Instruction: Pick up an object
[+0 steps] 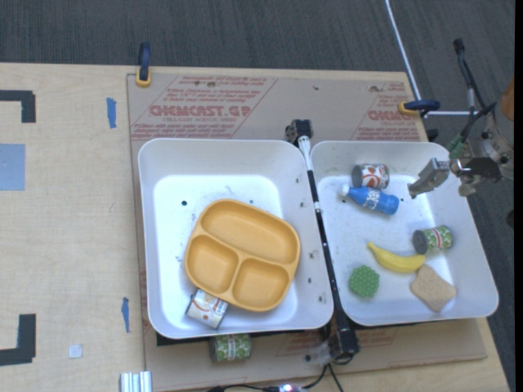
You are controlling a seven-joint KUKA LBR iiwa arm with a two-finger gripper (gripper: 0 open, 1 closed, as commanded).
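The pincer (445, 175) hovers over the right bin's (482, 280) far right edge, fingers apart, holding nothing. Just left lies a blue bottle (372, 199); a banana (396, 258) lies nearer, mid-bin.

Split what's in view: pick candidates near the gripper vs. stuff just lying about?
Candidates, right white bin: blue plastic bottle, red-white can, green can, yellow banana, green ball, tan sponge.

Lying about: yellow divided tray, white can, green can outside bins.
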